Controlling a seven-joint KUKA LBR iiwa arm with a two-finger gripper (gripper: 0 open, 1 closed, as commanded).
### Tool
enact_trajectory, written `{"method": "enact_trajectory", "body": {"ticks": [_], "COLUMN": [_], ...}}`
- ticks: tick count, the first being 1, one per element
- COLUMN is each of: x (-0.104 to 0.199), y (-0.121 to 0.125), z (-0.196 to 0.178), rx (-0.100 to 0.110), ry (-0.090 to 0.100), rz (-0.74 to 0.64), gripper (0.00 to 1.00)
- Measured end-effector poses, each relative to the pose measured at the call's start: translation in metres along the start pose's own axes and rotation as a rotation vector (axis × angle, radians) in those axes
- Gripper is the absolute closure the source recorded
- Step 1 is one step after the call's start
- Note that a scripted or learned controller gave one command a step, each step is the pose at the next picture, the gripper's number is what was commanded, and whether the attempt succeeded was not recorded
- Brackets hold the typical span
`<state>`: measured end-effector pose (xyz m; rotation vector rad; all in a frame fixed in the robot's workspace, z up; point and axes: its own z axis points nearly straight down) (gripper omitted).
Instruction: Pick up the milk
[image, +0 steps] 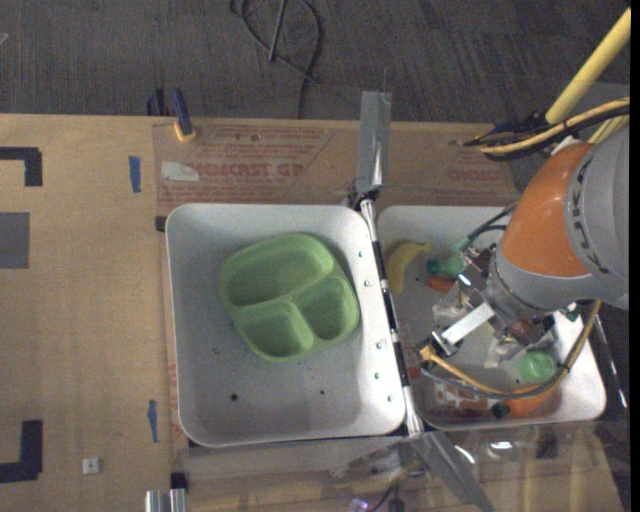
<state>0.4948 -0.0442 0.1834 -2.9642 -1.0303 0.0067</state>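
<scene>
In right bin (590, 400): gripper (492, 345), milk unclear

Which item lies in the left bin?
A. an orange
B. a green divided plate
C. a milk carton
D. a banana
B: the green divided plate lies alone in the left bin, while the banana lies in the right bin under the arm.

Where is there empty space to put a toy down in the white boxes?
In the left bin, bare floor runs all around the green plate, widest between the plate and the near wall. The right bin is crowded: a banana, small toys and the arm over them.
</scene>
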Motion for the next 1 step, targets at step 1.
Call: {"method": "enact_trajectory", "body": {"ticks": [1], "x": [0.0612], "y": [0.0287], "z": [-0.0007], "rx": [-0.003], "ry": [0.001], "rz": [0.157], "gripper": [0.0]}}
